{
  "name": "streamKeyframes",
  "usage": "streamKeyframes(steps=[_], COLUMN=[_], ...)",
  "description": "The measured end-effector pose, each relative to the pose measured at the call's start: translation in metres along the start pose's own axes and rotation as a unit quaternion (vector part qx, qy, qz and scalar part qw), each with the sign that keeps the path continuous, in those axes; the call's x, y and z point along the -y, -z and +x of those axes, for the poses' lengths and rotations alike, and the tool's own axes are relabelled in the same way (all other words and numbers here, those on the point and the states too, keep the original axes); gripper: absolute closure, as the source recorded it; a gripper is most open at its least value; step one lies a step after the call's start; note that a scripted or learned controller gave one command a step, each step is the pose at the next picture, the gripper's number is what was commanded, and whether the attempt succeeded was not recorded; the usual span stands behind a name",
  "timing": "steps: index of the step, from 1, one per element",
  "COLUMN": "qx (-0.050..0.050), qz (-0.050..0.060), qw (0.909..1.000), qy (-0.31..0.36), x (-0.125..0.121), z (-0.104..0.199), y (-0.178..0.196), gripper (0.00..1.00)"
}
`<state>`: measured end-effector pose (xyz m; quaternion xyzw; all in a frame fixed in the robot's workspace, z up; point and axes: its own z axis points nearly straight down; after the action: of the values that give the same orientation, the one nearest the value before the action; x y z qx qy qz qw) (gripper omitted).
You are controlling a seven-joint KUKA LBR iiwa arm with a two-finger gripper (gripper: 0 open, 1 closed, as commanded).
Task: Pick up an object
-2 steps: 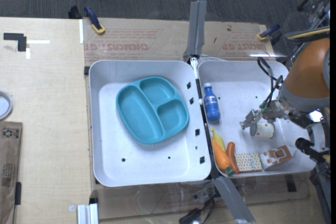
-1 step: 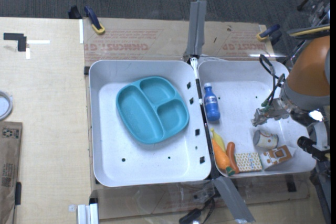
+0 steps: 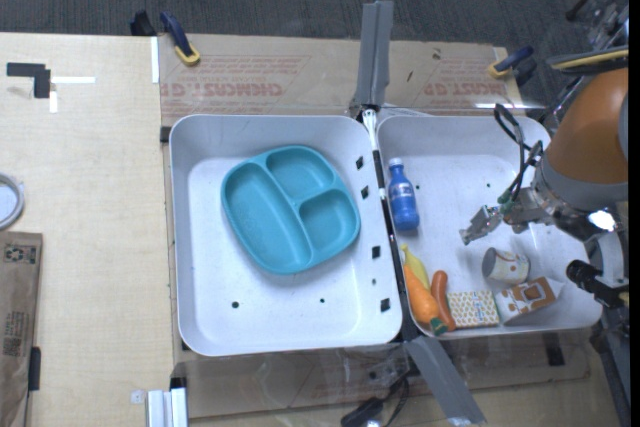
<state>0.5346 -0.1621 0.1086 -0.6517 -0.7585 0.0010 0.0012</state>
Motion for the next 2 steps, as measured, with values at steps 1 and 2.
streamKeyframes(steps=[1, 2], qx=[-0.005, -0.002], qz=[-0.001, -0.002], qw=[1.0, 1.0], qy=[0.002, 0.0], x=[0.0363, 0.0365], z=[-0.0486, -0.0506], y=[-0.0169, -0.0077], gripper=[0.0, 1.0])
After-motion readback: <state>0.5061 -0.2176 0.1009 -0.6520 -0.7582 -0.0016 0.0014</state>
